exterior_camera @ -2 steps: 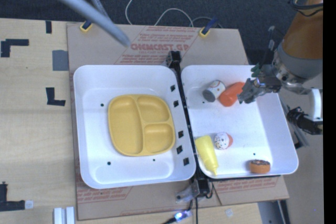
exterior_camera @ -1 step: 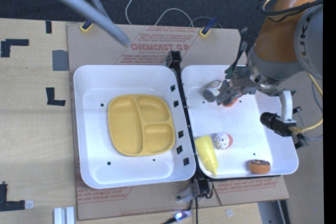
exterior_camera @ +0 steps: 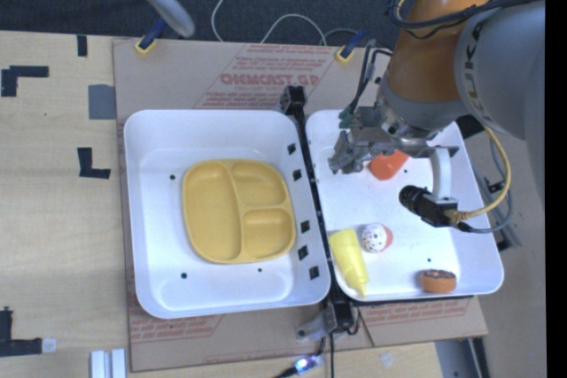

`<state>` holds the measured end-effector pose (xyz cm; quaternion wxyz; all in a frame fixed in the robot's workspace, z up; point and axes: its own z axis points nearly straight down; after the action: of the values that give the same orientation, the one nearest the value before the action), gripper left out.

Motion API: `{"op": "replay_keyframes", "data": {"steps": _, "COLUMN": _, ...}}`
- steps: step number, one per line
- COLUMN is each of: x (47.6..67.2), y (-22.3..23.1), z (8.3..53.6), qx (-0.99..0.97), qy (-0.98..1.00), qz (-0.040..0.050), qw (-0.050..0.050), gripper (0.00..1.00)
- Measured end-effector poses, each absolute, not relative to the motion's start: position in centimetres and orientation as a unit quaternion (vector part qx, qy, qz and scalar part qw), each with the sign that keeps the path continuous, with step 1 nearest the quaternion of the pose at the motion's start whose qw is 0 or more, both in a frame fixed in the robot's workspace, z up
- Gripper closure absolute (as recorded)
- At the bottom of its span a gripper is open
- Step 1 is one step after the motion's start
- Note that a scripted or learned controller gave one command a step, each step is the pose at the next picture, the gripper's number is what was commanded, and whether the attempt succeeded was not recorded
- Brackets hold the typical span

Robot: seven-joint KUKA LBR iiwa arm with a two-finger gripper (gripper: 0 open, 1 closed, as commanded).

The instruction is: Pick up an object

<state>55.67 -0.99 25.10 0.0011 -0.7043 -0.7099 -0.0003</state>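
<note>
My gripper (exterior_camera: 354, 153) hangs low over the upper left part of the right bin (exterior_camera: 469, 274), under the arm's orange band. An orange-red object (exterior_camera: 387, 165) lies just to the right of the fingers, partly hidden by the wrist. Nothing shows between the fingers. A yellow squeeze bottle (exterior_camera: 349, 259) lies at the bin's lower left. A small white ball with coloured spots (exterior_camera: 376, 237) sits beside it. A brown doughnut-shaped piece (exterior_camera: 438, 280) rests near the bin's front edge.
The left bin (exterior_camera: 151, 146) holds a yellow divided plate (exterior_camera: 237, 210). A black divider strip (exterior_camera: 303, 181) runs between the bins. A black cable fitting (exterior_camera: 430, 205) hangs off the wrist over the right bin. Cardboard lies under both bins.
</note>
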Motion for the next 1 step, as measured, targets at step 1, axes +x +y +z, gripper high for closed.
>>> {"op": "replay_keyframes", "data": {"steps": 1, "x": 55.33, "y": 3.98, "z": 23.43, "qx": -0.705, "qy": -0.709, "qz": 0.001, "qw": 0.002, "gripper": 1.0}}
